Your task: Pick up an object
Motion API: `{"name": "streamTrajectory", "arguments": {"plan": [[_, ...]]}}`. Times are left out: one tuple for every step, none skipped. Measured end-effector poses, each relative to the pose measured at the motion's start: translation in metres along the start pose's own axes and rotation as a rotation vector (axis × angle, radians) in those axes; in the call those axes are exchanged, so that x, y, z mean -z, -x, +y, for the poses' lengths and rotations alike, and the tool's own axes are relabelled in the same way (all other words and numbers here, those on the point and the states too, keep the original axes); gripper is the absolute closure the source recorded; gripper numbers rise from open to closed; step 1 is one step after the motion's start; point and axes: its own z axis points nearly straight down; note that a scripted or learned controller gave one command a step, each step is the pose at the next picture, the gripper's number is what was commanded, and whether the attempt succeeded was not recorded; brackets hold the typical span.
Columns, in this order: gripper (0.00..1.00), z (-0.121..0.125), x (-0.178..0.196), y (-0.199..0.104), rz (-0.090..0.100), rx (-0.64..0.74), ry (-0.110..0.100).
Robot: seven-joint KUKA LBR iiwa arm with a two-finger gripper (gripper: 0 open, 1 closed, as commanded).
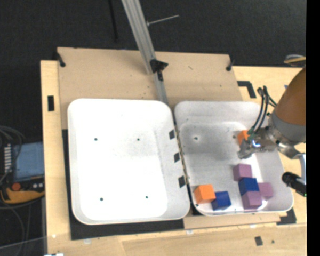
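The tool is down inside the right bin, close to its right wall. I cannot tell if it is grasping anything or if it is released. A small orange thing shows right at the tool, touching its top left side, but I cannot tell what it is.

Just below the tool sits a purple block. Below that is a blue block, and a second purple block sits under it. A third purple block is just beside them, on the right. Farther down and to the left of the tool are an orange block and a small blue block, touching each other.

The left bin sits on the counter, well away from the tool.
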Motion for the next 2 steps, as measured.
{"name": "streamTrajectory", "arguments": {"plan": [[1.00,-0.0026,0.0631,0.0019,-0.001,0.001,0.002],[1.00,-0.0020,0.0620,0.0029,0.000,0.002,-0.005]]}}
